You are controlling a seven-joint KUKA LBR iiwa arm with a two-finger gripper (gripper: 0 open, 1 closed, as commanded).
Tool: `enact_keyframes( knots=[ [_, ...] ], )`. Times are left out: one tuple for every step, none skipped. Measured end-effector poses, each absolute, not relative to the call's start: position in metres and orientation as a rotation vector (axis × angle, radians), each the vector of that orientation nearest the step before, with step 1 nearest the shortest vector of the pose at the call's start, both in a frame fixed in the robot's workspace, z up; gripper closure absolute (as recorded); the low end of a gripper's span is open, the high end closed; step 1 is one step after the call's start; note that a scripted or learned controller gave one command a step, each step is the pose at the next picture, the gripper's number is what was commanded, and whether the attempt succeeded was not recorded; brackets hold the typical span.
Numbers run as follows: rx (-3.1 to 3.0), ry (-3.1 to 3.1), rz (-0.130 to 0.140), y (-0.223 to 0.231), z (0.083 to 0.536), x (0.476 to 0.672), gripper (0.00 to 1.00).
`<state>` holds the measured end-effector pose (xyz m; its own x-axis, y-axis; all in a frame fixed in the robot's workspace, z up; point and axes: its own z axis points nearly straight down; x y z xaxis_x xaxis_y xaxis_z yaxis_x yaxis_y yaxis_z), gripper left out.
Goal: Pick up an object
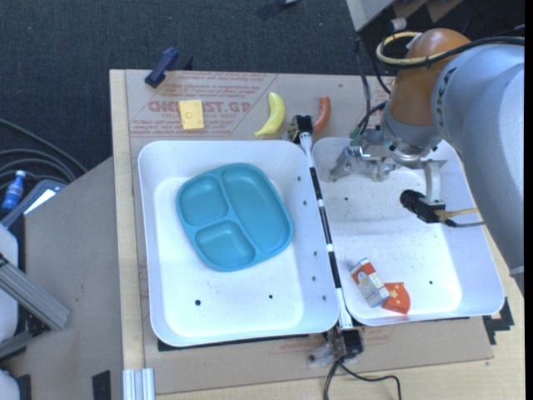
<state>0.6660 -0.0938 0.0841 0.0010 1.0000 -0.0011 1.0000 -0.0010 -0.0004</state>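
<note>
Your target, the orange-and-white packet [380, 287], long axis diagonal, near the right bin [466, 302] front wall; gripper [364, 158] finger state indeterminate.

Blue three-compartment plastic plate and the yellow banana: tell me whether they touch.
Apart. The camera view shows the blue three-compartment plastic plate lying inside the left white bin, while the yellow banana rests on the cardboard beyond the bin's far rim.
</note>
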Motion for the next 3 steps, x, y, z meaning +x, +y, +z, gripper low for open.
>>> enact_keyframes(
  knots=[
    [2.219,2.218,0.003,-0.093,0.095,0.667,1.0],
    [2.219,2.219,0.002,-0.093,0.095,0.667,0.0],
    [2.218,2.217,0.005,-0.093,0.106,0.668,1.0]
  ],
)
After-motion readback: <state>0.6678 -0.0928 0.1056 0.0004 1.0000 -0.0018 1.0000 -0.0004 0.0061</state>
